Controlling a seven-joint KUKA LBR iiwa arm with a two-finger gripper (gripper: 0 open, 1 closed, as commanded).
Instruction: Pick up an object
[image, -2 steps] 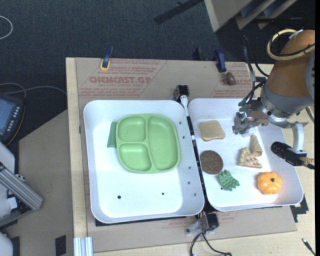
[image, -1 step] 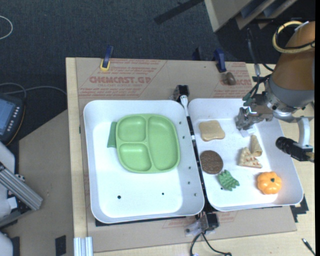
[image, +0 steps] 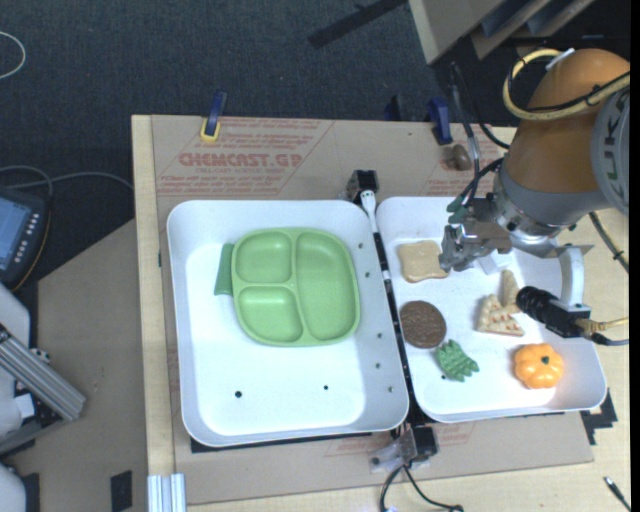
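Toast (image: 420, 260) lies at the far left of the right bin (image: 590, 395), just beside the gripper (image: 455, 248), which hangs low, seemingly lined up for it. Its grasp cannot be told. One cookie (image: 423, 324), one pizza slice (image: 498, 316), one green piece (image: 457, 361) and one pumpkin (image: 538, 366) lie nearer.

Red printed lettering reading "CHEMCAST G P" runs across the brown cardboard sheet (image: 270, 150) that lies under the two white bins, well to the left of the gripper (image: 452, 250) and farther from the camera than it. Smaller red lines above and below that name are too fine to read. A second patch of red print sits on the same sheet just behind the gripper, possibly the same brand, also unreadable.
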